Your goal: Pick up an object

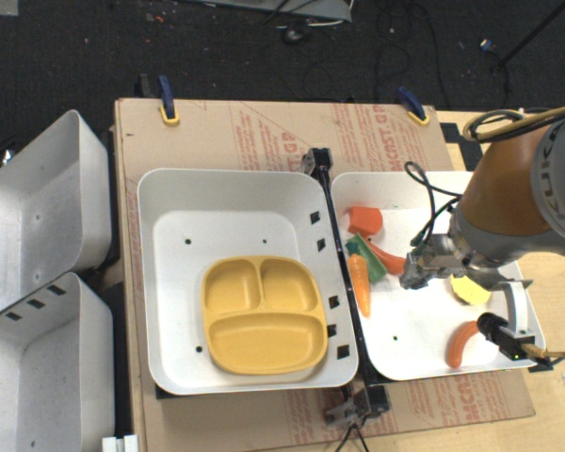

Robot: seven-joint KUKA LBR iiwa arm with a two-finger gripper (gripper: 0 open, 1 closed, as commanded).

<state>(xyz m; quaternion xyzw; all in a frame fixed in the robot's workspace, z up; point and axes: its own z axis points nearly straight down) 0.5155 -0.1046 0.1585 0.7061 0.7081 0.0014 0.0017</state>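
The right bin (405, 356) holds several toy foods. An orange carrot (360, 282) lies along its left wall, with a green piece (365, 250) and a red-orange strip (388, 258) beside it. An orange chunk (364, 219) sits further back. A yellow piece (471, 291) lies partly under the arm, and a red sausage (458, 346) rests near the front edge. My gripper (417, 273) hangs low over the middle of this bin, just right of the red-orange strip. The grey wrist hides much of it.
The left bin (160, 252) holds a yellow divided plate (263, 314). A black divider (339, 252) separates the two bins. The arm's orange band (508, 191) and cables reach over the right bin's far right side. Two white trays (38, 252) stand off the bench at left.
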